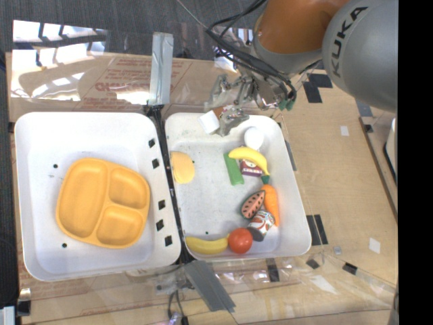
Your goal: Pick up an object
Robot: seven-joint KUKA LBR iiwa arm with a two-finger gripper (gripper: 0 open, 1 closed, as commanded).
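Arm (352, 32) over the right bin's (203, 208) far edge; yellow tray (101, 200) in the left bin (40, 154). Gripper (233, 110): jaws' state cannot be told. Candidate white egg (254, 138) lies just beside; crowded neighbours risk a glancing miss.

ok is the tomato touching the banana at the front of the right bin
Touching. The camera view shows the red tomato pressed against the right end of the banana along the right bin's front wall, with no gap between them.
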